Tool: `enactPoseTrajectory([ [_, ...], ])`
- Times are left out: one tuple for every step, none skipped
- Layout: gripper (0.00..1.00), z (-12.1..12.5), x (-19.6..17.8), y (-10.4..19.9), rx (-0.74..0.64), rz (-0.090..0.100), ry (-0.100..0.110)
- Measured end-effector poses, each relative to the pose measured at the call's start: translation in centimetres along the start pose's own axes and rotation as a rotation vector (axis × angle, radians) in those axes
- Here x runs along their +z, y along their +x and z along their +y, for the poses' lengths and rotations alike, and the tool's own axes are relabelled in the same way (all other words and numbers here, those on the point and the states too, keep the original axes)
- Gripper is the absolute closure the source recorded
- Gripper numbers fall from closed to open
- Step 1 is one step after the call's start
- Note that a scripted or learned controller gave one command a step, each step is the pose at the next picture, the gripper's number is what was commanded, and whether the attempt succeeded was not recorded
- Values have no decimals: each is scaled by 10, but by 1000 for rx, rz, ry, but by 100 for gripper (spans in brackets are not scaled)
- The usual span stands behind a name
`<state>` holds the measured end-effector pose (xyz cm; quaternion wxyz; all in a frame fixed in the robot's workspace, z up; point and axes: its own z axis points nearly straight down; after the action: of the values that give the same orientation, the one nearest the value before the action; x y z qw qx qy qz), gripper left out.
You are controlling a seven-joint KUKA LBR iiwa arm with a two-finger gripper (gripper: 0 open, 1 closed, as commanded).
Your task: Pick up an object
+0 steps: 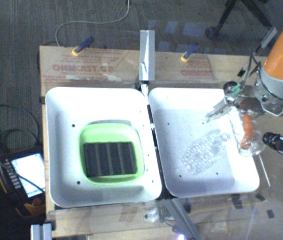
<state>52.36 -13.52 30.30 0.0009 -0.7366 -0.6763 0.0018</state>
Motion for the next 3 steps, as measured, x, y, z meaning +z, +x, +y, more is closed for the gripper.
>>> enactPoseTrajectory([
  [0, 37, 74, -67, 69, -1, 1],
  [0, 30, 68, -65, -121, -1, -2],
  [0, 30, 68, -65, -121, -1, -2],
])
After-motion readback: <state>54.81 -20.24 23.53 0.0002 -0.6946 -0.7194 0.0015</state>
